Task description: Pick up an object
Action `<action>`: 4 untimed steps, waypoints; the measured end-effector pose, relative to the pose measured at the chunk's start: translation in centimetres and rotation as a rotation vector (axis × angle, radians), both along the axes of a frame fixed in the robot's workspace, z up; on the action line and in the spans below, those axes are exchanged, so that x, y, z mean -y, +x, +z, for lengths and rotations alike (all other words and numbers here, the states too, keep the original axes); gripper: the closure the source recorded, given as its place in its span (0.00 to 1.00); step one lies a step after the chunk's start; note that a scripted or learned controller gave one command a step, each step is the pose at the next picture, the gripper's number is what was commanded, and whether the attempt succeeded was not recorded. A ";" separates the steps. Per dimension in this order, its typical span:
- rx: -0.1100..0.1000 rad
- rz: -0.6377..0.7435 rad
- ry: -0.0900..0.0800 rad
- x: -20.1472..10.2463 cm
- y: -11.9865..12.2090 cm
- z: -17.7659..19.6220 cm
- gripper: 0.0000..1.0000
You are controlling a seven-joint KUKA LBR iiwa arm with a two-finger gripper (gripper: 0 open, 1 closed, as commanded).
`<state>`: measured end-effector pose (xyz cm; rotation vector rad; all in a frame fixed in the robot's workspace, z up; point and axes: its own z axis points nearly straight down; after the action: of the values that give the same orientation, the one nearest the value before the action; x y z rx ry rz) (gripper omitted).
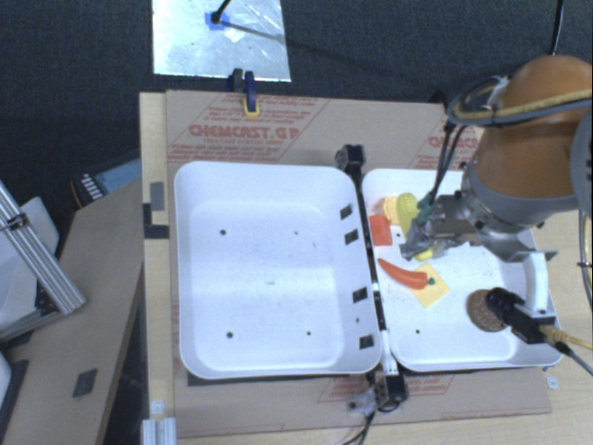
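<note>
While the arm [533, 146] is leaning in over the right bin [463, 350], everything worth picking is lying in that bin, crowded toward the wall it shares with the left bin [269, 272]. Taking the right bin as the landmark, the claw [419, 246] is hanging over its upper middle, and the carrot [402, 272] is lying just below and slightly toward the shared wall from the claw tips. The carrot's long axis is running slantwise, from the shared wall down toward the bin's middle, so I judge a short drop with a small shift would bring the claw onto it.

A yellow piece [432, 291] is lying under the carrot's lower end, touching it. A yellow object [401, 208] and an orange block [380, 229] are sitting near the bin's top, beside the shared wall, just above the claw. A brown disc [482, 310] is lying well apart, toward the bin's lower right corner.

The arm's bulk is hiding the bin's upper right part. The claw is dark and blurred against its mount, so I cannot tell whether it is apart or together, and nothing is visibly held in it.
</note>
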<state>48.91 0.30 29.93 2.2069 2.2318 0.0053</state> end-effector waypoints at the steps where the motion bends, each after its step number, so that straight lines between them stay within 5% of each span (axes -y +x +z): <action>1: 0.002 0.007 0.000 0.0 0.1 1.1 1.00; 2: -0.005 -0.001 0.001 -7.3 0.5 -2.9 1.00; 3: 0.016 -0.001 0.006 -11.0 1.1 14.2 1.00; 4: -0.018 -0.010 -0.004 -12.1 1.9 -4.2 1.00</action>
<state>50.84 12.39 25.78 2.2254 2.2276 -0.0189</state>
